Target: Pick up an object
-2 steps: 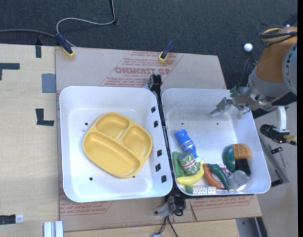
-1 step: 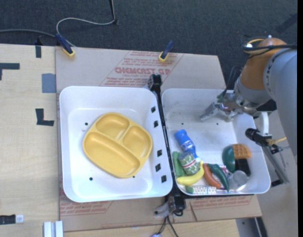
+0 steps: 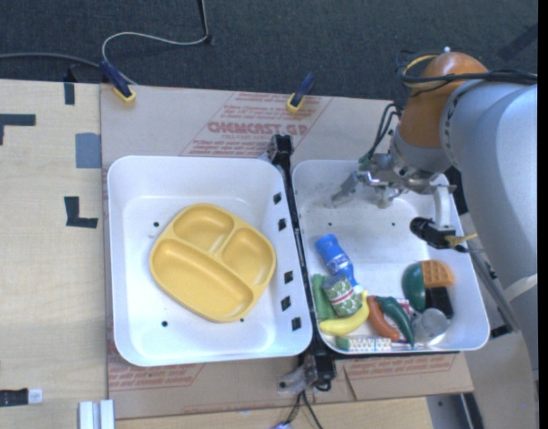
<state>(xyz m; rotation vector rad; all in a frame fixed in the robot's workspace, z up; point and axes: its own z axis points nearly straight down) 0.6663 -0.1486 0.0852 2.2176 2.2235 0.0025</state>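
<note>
So the gripper point(image 3: 370, 186) is sitting over the bare far end of the right bin point(image 3: 381, 231), with its metal fingers looking splayed apart and nothing between them. It's small and a bit murky at this angle, so I'd call it open but wouldn't swear to how wide.

Everything pickable is jammed into the near end of that bin: a blue bottle point(image 3: 333, 254), a green bottle with a red label point(image 3: 341, 295), a banana point(image 3: 343, 323) right against it, a carrot-looking thing point(image 3: 386, 318), plus a dark green piece point(image 3: 413, 284) and an orange one point(image 3: 437, 273) tucked under the arm's side. The left bin point(image 3: 130, 239) just has the yellow divided plate point(image 3: 213, 261).

What I'd worry about:

- If it closes where it is, it grabs air. Nothing's under it.
- The pile is tight. Going for the banana or green bottle probably means a finger landing on a neighbour and shoving stuff instead of gripping.
- The blue bottle is the loneliest target, but it's round and lying down, so it could roll out of a pinch.
- Items near the bin wall leave little room for a finger on that side.
</note>
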